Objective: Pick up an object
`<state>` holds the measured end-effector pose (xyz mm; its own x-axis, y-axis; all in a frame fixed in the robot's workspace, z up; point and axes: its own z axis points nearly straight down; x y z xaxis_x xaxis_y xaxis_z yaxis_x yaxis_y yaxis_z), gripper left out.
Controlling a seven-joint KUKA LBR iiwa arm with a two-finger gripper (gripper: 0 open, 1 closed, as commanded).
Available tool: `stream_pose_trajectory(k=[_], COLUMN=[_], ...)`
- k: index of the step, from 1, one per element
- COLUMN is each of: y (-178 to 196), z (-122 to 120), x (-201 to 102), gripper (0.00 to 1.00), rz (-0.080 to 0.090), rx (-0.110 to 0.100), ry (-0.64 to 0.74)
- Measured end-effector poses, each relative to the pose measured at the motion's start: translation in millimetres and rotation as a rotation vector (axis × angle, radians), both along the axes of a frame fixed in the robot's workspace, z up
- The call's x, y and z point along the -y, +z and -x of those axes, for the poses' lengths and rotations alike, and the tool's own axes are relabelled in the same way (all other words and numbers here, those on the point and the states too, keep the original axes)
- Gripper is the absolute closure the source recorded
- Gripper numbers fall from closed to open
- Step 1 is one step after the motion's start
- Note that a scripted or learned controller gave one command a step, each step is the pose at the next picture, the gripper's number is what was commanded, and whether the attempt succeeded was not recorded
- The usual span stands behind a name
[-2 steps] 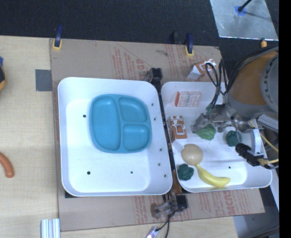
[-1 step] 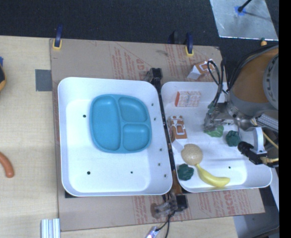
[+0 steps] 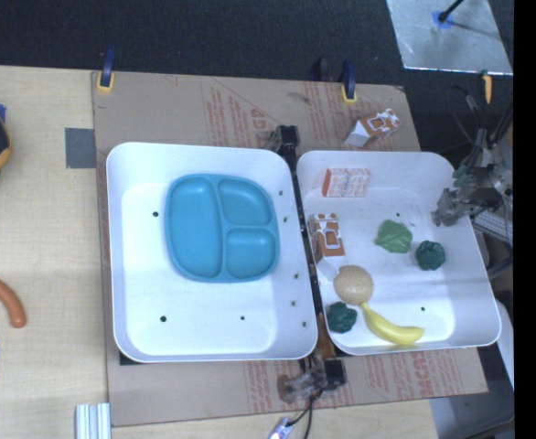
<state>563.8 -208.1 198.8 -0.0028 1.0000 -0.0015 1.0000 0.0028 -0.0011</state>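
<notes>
At the right rim of the right shallow white plastic bin point(image 3: 465, 273), grey metal two-finger gripper point(image 3: 453, 207), blurred against clutter; open or closed, cannot tell, nothing visibly held. Nearest, just left and below: dark green lumpy toy vegetable point(image 3: 430, 255) and lighter green leafy toy point(image 3: 394, 237), close together, so a likely risk of nudging one while closing on the other. Further left and lower: round beige ball point(image 3: 353, 283) touching curved yellow plastic banana point(image 3: 391, 327), prone to roll or slip; small dark green toy point(image 3: 342, 316) tucked near the corner wall. Far left: two orange-and-white cartons point(image 3: 345, 183), flat, hard to pinch. Beyond, left white bin point(image 3: 140, 327) holding a blue divided plastic plate point(image 3: 222, 227)
</notes>
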Motion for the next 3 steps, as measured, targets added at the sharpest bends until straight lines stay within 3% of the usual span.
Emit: stream_pose_trajectory(k=[1,2,3], y=[-0.6,-86.2,-106.7], z=[0.2,-54.0,-75.1], x=[-0.5,2.9,3.3], gripper=[0.00,0.00,0.00], rz=[-0.001,-0.001,-0.001], rx=[-0.001,-0.003,0.000], ry=[0.000,0.003,0.002])
